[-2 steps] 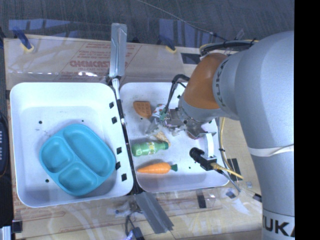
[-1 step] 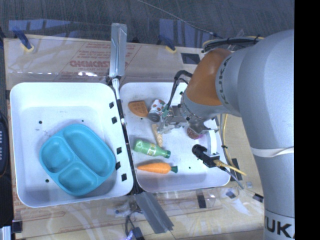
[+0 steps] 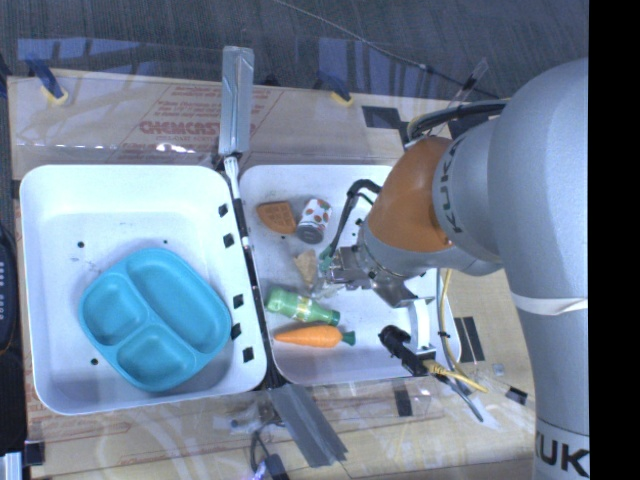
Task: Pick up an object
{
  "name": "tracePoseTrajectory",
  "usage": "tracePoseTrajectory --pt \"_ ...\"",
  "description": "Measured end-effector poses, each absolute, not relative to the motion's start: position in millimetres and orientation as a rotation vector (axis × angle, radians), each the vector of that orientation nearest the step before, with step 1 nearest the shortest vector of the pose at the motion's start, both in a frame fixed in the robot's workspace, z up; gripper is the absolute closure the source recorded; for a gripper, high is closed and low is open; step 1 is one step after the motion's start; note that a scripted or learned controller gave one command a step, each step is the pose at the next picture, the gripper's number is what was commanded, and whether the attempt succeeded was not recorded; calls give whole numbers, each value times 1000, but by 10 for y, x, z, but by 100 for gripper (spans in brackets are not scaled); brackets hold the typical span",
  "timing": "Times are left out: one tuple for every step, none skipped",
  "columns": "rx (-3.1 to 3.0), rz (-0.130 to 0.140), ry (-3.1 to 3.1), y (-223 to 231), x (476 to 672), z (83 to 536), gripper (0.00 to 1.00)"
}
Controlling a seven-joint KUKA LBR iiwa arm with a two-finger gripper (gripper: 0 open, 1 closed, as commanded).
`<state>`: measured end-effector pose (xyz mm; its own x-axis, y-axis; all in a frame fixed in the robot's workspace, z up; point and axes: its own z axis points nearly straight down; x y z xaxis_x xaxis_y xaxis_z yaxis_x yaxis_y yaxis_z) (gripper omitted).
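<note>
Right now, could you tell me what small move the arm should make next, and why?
Probably a short straight descent. The gripper hangs in the right bin over the small tan piece, just above the green bottle. Nothing visibly sits between its jaws, so no pick is made yet.

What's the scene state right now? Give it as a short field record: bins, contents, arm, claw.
left bin: holds a blue divided tray
right bin: holds a carrot, a green bottle, a small can, a brown flat piece, a tan scrap
arm: reaches in from the right, over the right bin
claw: low over the right bin's middle, beside the tan scrap
grasp: nothing seen between the fingers
task status: no object lifted
</note>
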<state>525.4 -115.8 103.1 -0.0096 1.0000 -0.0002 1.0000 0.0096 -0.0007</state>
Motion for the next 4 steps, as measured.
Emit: tracePoseTrajectory --pt "-2210 2 -2229 -938 5085 1071 100" --pt "-2214 0 -2227 -923 5940 1104 100" --pt "-2219 -9 -2236 -1048 6589 2342 100" --pt "-2220 -11 -2237 -1159 6573 4044 100"
